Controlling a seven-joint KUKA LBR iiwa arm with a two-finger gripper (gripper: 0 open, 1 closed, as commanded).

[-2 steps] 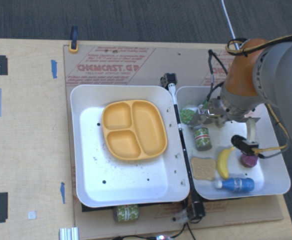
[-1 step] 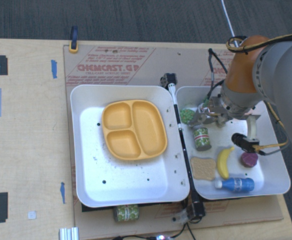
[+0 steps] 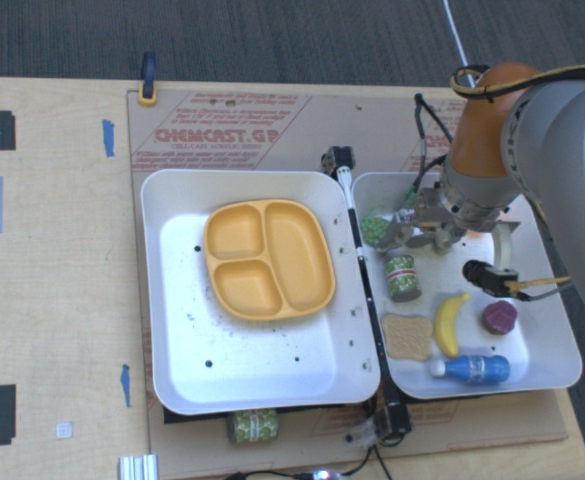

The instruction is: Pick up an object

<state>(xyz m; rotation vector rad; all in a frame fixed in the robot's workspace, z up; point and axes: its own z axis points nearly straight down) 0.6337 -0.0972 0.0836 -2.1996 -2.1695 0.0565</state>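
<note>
Green rounded lump [image 3: 375,230] just beside hand [image 3: 413,234], right bin [image 3: 544,346].

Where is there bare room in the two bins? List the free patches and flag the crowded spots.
The left bin has the most room: the wide floor between the yellow plate and the near wall, plus a strip along its left wall. The right bin is crowded: can, bread slice, banana, blue bottle and the end effector.

Green-labelled can [image 3: 403,276] sits in the right bin [image 3: 547,353].
</note>
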